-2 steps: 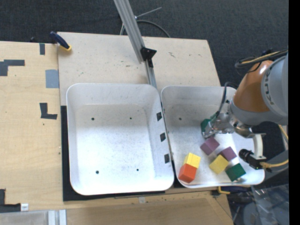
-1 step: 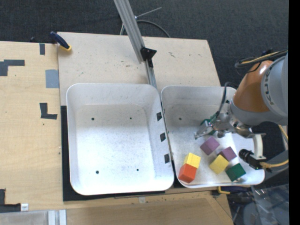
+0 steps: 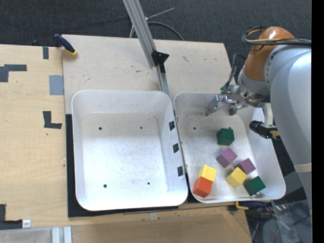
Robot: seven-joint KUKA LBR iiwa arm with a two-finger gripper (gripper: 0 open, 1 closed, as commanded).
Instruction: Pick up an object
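Observation:
Several small cubes lie in the right bin (image 3: 190,110): a dark green one (image 3: 226,136), two purple ones (image 3: 227,157) (image 3: 246,165), a yellow one (image 3: 236,176), another green one (image 3: 254,185), and a yellow cube (image 3: 207,173) touching an orange-red cube (image 3: 203,186) at the front left. My gripper (image 3: 221,110) hangs over the far part of the right bin, behind the dark green cube and apart from it. Its fingers are spread, open, with nothing between them.
The left bin (image 3: 81,135) sits beside the right one, sharing a raised rim. A slanted metal rail (image 3: 144,29) crosses the bench behind the bins. A blue and yellow tool (image 3: 66,44) lies at the far left. The arm's grey body (image 3: 293,100) covers the right side.

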